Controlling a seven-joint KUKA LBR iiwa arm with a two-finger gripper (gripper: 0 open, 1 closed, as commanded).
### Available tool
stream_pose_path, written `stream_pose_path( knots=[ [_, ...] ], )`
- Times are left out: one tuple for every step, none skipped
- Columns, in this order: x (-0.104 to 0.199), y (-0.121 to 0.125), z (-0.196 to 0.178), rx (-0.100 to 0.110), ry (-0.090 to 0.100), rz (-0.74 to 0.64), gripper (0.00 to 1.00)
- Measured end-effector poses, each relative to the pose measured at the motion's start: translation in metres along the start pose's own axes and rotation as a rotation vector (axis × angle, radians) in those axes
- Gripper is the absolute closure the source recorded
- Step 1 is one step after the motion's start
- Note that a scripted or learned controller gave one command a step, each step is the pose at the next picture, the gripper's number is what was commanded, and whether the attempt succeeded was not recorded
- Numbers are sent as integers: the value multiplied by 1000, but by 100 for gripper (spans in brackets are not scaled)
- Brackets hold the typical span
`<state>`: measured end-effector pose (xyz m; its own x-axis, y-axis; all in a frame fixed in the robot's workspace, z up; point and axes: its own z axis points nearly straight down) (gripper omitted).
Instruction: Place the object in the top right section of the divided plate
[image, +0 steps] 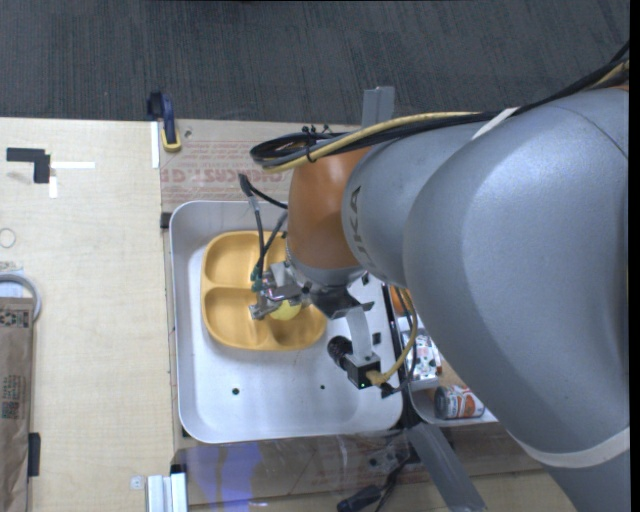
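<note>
A yellow divided plate (232, 290) lies in the upper part of the left white bin (250, 400). A small pale yellow-green round object (289, 310) sits at the plate's right side, in the section nearest the arm. My gripper (266, 296) hangs low over the plate's middle, right beside that object on its left. I cannot tell whether it touches or holds the object. The grey arm with its orange band (320, 215) hides the plate's right rim and top right part.
Under the arm at the right, a small can (458, 403) and some packets (425, 355) lie in the second bin. Black cables (262, 225) loop down to the gripper. The bin's lower floor (260, 395) is bare metal-white. A wooden bench top (85, 300) extends to the left.
</note>
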<state>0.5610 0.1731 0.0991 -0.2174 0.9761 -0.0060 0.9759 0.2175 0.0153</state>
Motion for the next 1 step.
stream_pose_path(
  knots=[
    [34,37,-47,16,6,-216,100]
  ],
)
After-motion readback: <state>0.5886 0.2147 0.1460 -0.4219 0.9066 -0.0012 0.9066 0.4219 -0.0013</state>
